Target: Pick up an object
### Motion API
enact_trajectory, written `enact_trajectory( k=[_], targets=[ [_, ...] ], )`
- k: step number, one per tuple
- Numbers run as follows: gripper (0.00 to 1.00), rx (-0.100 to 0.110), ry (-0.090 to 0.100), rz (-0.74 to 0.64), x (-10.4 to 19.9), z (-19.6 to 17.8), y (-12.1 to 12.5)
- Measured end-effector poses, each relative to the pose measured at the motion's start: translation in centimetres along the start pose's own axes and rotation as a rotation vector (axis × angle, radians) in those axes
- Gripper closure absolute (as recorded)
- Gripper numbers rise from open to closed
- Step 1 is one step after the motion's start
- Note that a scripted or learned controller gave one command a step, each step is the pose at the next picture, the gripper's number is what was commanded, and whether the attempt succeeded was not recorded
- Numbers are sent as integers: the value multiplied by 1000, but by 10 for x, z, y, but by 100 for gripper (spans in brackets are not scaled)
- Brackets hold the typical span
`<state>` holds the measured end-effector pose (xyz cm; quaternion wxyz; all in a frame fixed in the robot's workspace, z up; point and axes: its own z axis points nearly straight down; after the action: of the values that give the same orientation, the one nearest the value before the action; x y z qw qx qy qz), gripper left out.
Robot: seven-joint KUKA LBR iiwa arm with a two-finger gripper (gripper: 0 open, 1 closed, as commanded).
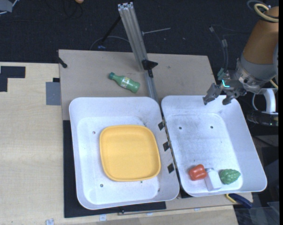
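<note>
Claw (219,96) open — empty, above right bin's (244,139) far edge

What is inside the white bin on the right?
The right bin holds a red piece, a green piece and a small white item between them, near its front edge.

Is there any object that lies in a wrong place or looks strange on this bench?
Yes. A green bottle lies on its side on the bench board, outside both bins, behind the left bin. The other small objects sit inside the right bin.
</note>
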<state>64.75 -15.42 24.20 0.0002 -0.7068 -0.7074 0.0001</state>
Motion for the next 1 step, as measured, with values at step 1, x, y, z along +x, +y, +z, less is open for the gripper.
enact_trajectory(
  k=[1],
  targets=[
    [0,0,0,0,0,0,0]
  ],
)
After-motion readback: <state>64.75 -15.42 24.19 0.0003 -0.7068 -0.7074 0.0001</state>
